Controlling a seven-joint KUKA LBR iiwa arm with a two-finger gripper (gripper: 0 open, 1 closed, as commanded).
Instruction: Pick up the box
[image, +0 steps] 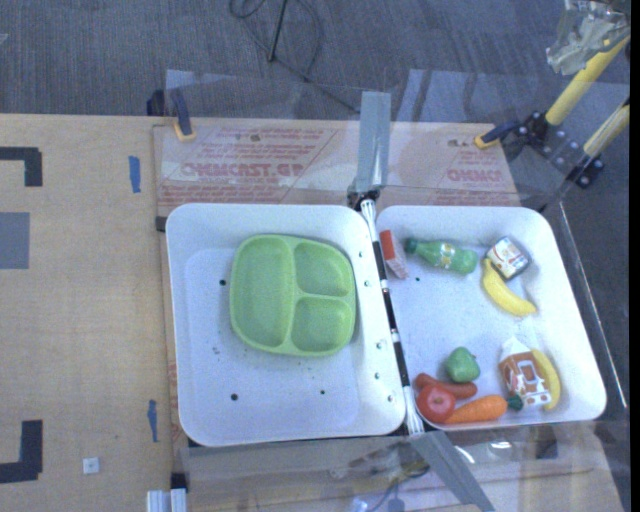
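Note:
A small red and white box (393, 256) lies flat at the upper left of the right bin (570, 300), against the divider between the bins. An orange and white carton (522, 376) lies near that bin's lower right corner, touching a yellow banana (548, 378). A small brown and white package (508, 257) sits at the upper right, just above a second banana (506, 292).
The left bin (190, 330) holds a green divided plate (294, 294). Also in the right bin are a green bottle (441, 255), a green pepper (461, 365), a tomato (437, 402) and a carrot (478, 409). Yellow-handled clamps (575, 95) stand beyond the upper right corner.

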